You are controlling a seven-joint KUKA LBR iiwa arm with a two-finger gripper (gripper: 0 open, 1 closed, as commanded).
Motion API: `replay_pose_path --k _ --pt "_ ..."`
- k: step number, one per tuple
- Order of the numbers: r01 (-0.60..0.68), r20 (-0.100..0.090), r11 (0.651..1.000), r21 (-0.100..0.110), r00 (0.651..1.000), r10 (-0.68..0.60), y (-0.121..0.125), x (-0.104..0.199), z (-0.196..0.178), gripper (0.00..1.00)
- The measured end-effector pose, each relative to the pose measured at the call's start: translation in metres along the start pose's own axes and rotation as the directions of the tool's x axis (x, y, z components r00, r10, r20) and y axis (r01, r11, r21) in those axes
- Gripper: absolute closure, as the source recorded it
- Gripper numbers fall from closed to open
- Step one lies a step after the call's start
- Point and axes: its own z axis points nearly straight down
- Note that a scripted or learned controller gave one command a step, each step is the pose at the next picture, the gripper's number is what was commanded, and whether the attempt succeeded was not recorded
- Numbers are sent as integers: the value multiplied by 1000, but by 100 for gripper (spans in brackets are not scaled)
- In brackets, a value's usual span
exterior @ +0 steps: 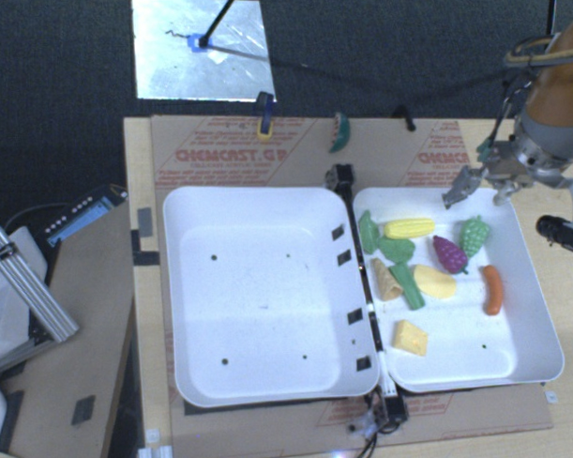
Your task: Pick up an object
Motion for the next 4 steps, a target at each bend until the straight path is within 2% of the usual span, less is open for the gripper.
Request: replay_pose_path --k 1,2,3,4 --pt "6 -5 1000 11 1000 -6 -16 56 130 0" --pt "3 1 1000 0 1000 -3 -35 90 134 0" --pt "1 0 1000 -3 1000 -1 -34 88 123 100" --pt "4 1 1000 -16 1000 -4 -20 97 -74 100"
